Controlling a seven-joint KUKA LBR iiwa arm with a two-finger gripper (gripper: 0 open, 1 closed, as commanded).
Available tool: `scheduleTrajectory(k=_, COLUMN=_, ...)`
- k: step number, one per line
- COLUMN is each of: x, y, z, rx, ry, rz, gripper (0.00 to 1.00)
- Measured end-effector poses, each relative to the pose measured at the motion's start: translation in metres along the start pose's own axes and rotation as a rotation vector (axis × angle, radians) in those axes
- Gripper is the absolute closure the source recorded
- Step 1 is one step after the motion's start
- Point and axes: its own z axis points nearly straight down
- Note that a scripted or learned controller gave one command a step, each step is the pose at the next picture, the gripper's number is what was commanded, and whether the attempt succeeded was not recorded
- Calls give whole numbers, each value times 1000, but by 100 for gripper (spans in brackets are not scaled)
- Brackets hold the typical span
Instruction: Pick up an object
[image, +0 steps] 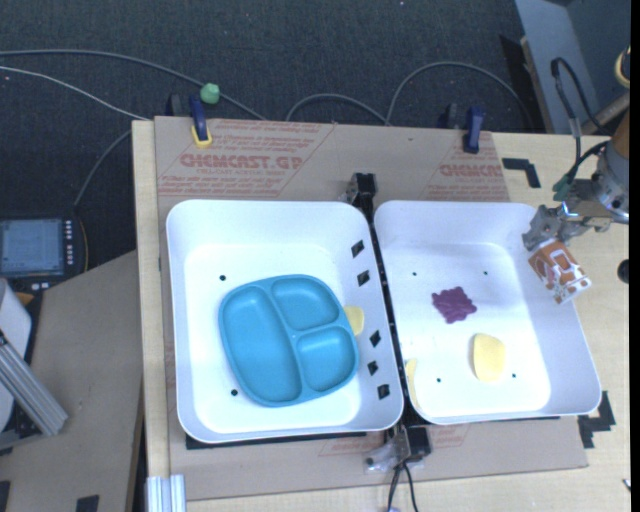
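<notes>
Room is what you have most of in the right bin (560, 395): its white floor is largely bare, with a purple piece (453, 303) near the middle and a pale yellow piece (488, 357) just toward the front right of it, the two close but apart. Both sit well clear of the bin's raised walls. The purple one is flat, ragged-edged and roughly square, so you get no clear long axis from it. The yellow one is smooth and rounded, a little longer than wide, with its long axis running from the back of the bin toward the front.

Your claw (560, 268) is at the right bin's far right rim, high on that side, well apart from both pieces. An orange-and-white patterned thing (558, 270) shows at its tip, tilted down to the right; you cannot tell from this view whether it is gripped or part of the tool, nor how wide the claw stands.

The left bin (190, 300) is much tighter. A blue plastic tray (288, 338) with three compartments fills most of its floor, rounded at the corners and turned at a slant. A small yellow object (354, 320) peeks out at the tray's right edge, touching it, near the wall shared with the right bin.

Both bins rest on a tan board surface (150, 250), with blue clamps (201, 130) at its back edge.
</notes>
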Motion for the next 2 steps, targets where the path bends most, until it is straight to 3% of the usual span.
scheduleTrajectory(k=1, x=0, y=1, z=-65, rx=0, ry=-1, rz=-1, gripper=100)
scheduleTrajectory(k=2, x=0, y=2, z=-72, rx=3, ry=1, rz=0, gripper=100)
